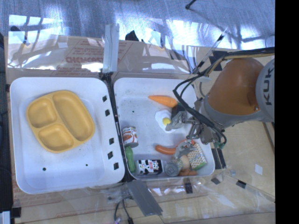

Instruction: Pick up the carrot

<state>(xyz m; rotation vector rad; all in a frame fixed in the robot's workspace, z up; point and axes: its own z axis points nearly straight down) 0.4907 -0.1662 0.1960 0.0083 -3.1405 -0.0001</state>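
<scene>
Nearest the camera, along the front wall of the right bin [140,85], sits a crowded row: a green piece [130,158], a small black-and-white carton [149,166], a round grey can [171,169] and a patterned block [197,157], with a reddish sausage [166,149] just behind them. A red-labelled can [129,136] stands near the divider. The tool [189,134] hangs over the middle of this bin, close above the sausage and beside a fried-egg toy [163,120]; its metal parts blur together, so I cannot tell whether it is spread or pressed together, and nothing is seen held in it. The carrot [162,100] lies farther back, on its side, near the bin's rear wall, apart from the egg and free of clutter. To the left, the other bin [18,125] carries a yellow divided plate [60,120].

As I judge it, the tool is short of its target. A good grasp would mean shifting toward the rear wall, lining up across the carrot's thick middle, and descending clear of the egg
</scene>
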